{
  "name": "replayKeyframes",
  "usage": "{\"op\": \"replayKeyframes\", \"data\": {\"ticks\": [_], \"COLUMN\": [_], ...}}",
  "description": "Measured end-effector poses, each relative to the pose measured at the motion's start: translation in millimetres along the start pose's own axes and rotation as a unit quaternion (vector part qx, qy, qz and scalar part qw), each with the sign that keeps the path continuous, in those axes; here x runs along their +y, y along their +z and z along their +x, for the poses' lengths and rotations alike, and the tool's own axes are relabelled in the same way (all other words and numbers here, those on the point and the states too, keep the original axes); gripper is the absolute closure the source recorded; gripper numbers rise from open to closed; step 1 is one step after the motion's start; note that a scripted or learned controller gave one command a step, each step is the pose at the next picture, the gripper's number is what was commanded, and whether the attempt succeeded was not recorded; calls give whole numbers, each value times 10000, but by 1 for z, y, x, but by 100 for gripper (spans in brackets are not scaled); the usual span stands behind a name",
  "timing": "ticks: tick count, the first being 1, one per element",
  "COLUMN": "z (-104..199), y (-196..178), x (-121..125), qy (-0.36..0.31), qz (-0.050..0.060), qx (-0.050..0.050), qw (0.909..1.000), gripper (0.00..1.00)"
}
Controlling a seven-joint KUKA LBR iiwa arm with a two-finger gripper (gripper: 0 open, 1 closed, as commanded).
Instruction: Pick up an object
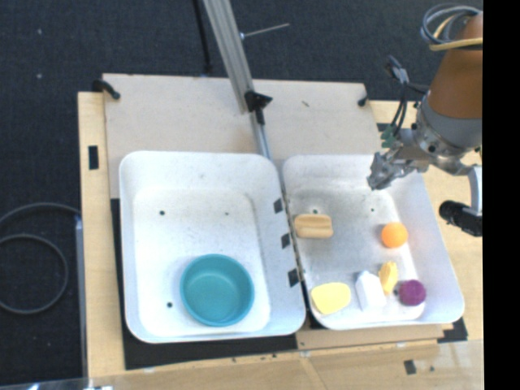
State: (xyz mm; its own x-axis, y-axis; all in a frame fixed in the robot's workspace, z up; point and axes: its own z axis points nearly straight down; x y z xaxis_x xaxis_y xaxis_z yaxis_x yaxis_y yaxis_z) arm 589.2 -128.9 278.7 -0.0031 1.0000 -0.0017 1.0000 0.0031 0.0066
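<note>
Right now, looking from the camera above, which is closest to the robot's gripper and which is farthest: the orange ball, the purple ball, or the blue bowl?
Measured from the gripper, at the right bin's top edge:
1. The small orange ball, just below it in the right bin.
2. The small purple ball, lower, in that bin's bottom right corner.
3. The round blue bowl, far off in the left bin.

Gripper (382, 175) above right bin (341, 173), perhaps empty

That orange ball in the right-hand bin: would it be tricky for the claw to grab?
Probably somewhat. The orange ball looks round and smooth, so a nudge would likely send it rolling across the right bin. It sits apart from its neighbours, leaving the gripper room around it.
</note>
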Motion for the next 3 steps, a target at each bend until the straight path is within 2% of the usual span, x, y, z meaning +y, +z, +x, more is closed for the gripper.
{"op": "replayKeyframes", "data": {"ticks": [1, 3], "z": [44, 155], "y": [5, 26], "x": [-6, 4], "qy": [-13, -24], "qz": [28, 29], "qx": [10, 14], "qw": [10000, 10000], "gripper": [100, 100]}}
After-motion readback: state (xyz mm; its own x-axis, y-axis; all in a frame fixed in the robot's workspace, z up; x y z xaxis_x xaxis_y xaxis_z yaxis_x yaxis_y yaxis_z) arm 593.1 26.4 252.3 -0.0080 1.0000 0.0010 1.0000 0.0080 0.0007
